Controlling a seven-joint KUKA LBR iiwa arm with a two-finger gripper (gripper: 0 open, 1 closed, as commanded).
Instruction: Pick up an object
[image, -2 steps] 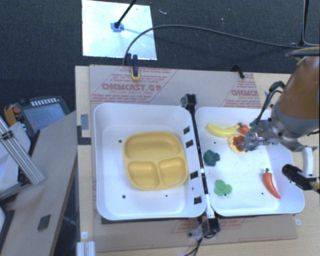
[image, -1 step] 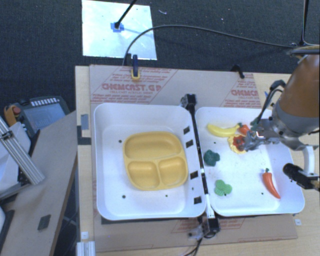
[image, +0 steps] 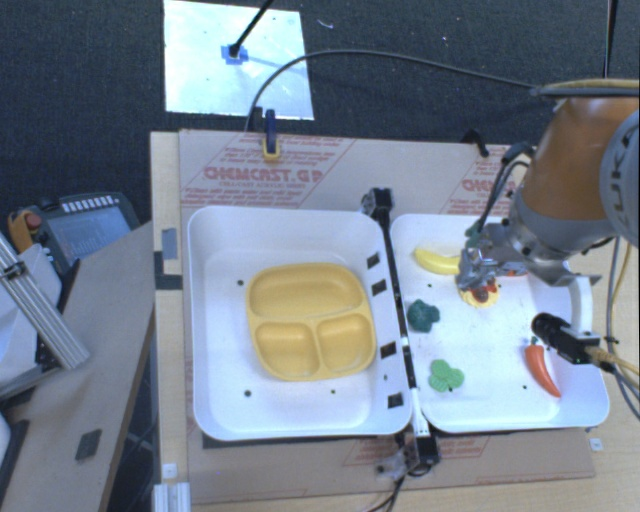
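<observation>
Bins sit side by side on the bench: the left bin (image: 215, 300) carries a yellow divided tray (image: 308, 320) near its centre, with three compartments, one long along the far side and two smaller along the near side. The right bin (image: 500, 400) carries the loose toys. A yellow banana (image: 435, 261) lies near its far left corner. A dark green broccoli piece (image: 423, 316) rests close to the left wall, about midway along it, and a lighter green leafy piece (image: 446, 377) lies nearer the front edge, apart from the broccoli. An orange-red carrot with a green tip (image: 541, 368) lies towards the right front corner, just beside a black fitting (image: 560, 336) on the right rim.

Reaching in from the right, the grey arm with its orange band hangs over the far half of the right bin, the gripper (image: 478, 280) down just beside the banana's right end. A small red and yellow object (image: 481, 294) sits directly beneath the gripper, at or against its tip. Whether the jaws are parted or closed, and whether they grip that object, I cannot tell.
</observation>
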